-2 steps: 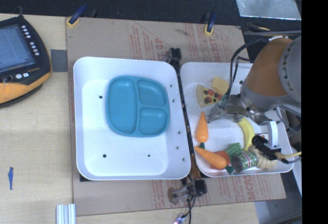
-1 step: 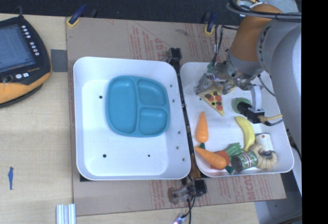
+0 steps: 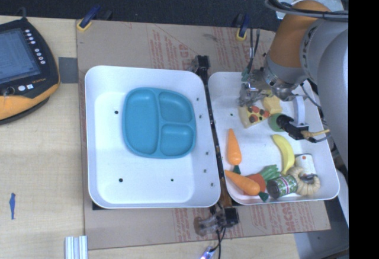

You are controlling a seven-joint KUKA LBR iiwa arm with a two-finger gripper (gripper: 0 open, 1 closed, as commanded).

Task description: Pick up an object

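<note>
Gripper [image 3: 250, 96] hangs over the upper part of the right bin [image 3: 257, 148], at the upper right of the frame, on the end of the grey arm [image 3: 331, 74] with its orange band. Whether it is released or clenched cannot be told from this angle, and nothing can be seen grasped in it.

Just below the gripper, touching or nearly touching it in the picture, lies a toy pizza slice [image 3: 256, 114], pale yellow with red and dark dots. A small green round piece [image 3: 275, 121] sits just to its right.

Further down the same bin, an orange carrot [image 3: 234, 146] lies lengthwise near the left wall, and a yellow banana [image 3: 284, 151] curves along the right side. A second carrot [image 3: 243, 182] lies slantwise in the lower left corner. A red piece [image 3: 257, 179] touches it, with a green leafy piece [image 3: 271, 172] next to that. A green can [image 3: 283, 186] lies on its side beside them. A beige ring-shaped piece [image 3: 308, 182] lies in the lower right corner, with a small white and orange item [image 3: 305, 162] just above it.

The left bin [image 3: 95, 133] holds a blue divided plate [image 3: 159, 121], flat in its middle and well apart from the gripper. Both bins rest on a brown cardboard sheet [image 3: 148, 44] held by blue clamps [image 3: 89, 16]. At the far left of the pale worktop [image 3: 41, 163] lies an orange and black control tablet [image 3: 21, 68].
</note>
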